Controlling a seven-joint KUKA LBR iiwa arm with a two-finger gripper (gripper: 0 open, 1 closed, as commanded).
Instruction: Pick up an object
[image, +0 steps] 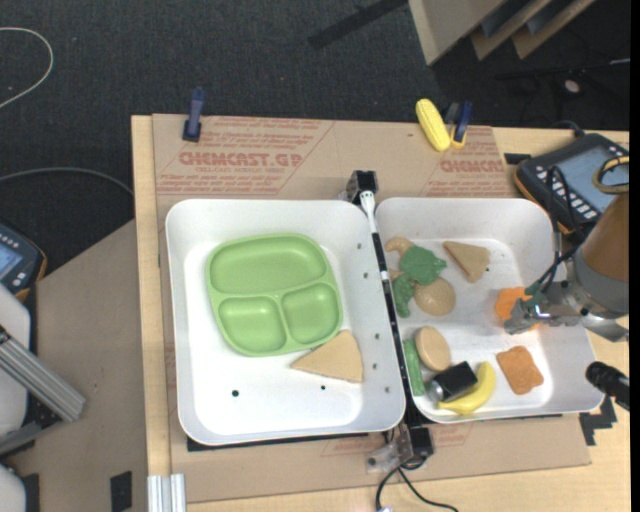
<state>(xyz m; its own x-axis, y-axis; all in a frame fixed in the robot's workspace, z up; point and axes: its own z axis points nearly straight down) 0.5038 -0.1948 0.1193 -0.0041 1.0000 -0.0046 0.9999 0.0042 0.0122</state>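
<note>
My gripper (522, 316) reaches in from the right and sits low over the right side of the right bin (470, 212). A small orange piece (509, 299) lies right against its tip, partly hidden by it. Just below lies an orange square block (519, 369). Further left in this bin are a tan wedge (467, 258), a green leafy piece (421, 265), a tan round piece (435, 297), a round biscuit (432, 347), a black block (452, 382) and a yellow banana (480, 393).
The left bin (190, 330) holds a green divided plate (272, 292) and a tan wedge (332, 358). A black divider clip (364, 186) sits between the bins. A yellow object (432, 124) and a blue clip (193, 114) rest on the cardboard behind.
</note>
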